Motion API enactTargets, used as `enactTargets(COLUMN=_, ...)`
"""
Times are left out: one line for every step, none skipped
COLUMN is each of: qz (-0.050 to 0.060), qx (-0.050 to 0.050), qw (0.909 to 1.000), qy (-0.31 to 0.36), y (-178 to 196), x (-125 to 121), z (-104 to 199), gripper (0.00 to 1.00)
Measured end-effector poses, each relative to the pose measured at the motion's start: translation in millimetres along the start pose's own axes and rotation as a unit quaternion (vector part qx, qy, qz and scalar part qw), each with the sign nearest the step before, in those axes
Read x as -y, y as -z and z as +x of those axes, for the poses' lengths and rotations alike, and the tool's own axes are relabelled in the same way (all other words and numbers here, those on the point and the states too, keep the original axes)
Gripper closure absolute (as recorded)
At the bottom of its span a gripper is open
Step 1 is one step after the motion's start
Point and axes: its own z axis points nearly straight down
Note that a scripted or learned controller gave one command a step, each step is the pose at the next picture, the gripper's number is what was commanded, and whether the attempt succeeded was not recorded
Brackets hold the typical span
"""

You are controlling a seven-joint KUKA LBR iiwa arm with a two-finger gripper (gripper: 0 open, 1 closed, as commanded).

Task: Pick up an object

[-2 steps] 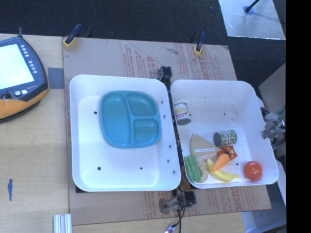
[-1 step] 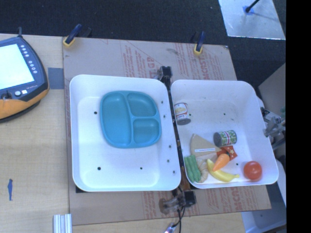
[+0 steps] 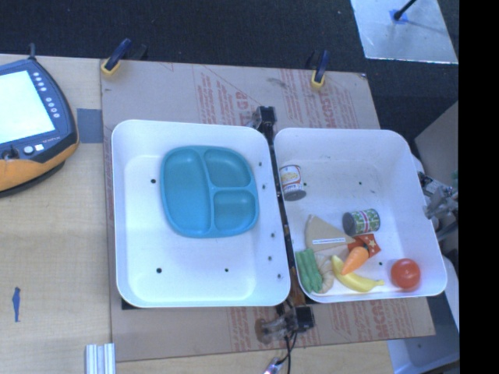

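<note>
Right bin (image 3: 390,150): is holding a loose cluster of toy foods in its near half.
Left bin (image 3: 136,232): is carrying a blue divided plate (image 3: 209,191); no candidate for the pick is lying there.
Gripper (image 3: 438,197): is showing as a metallic part at the right bin's far right rim, well apart from the foods; whether it is apart or together cannot be told.
Tomato (image 3: 405,273): is sitting alone in the near right corner, near the wall. Judged light, rigid and smooth; being round, it is likely to roll out of an off-centre pinch, so take it across the middle.
Green can (image 3: 361,222): is lying on its side, just beside a red packet (image 3: 371,245). Judged stiff and light; pinch across the flat ends or the barrel.
Small can (image 3: 291,181): is standing apart from the cluster, close to the left wall, which is crowding the approach.
Carrot (image 3: 355,257) and banana (image 3: 357,280): are touching each other; judged hard plastic and slippery, awkward to separate.
Green pod (image 3: 309,269): is lying against the left wall.
Recommended pick: the tomato, as the one with the most open space around it.
</note>
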Motion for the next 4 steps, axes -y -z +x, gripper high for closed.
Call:
enactTargets(qz=0.000, qx=0.000, qw=1.0000, qy=0.000, y=1.7, x=-0.1, z=0.0, gripper=1.00)
enactTargets(qz=0.000, qx=0.000, qw=1.0000, qy=0.000, y=0.8, x=0.1, z=-0.1, gripper=1.00)
enactTargets(qz=-0.001, qx=0.001, qw=1.0000, qy=0.000, y=2.4, x=-0.1, z=-0.1, gripper=1.00)
enactTargets(qz=-0.001, qx=0.001, qw=1.0000, qy=0.000, y=2.1, x=-0.1, z=-0.1, gripper=1.00)
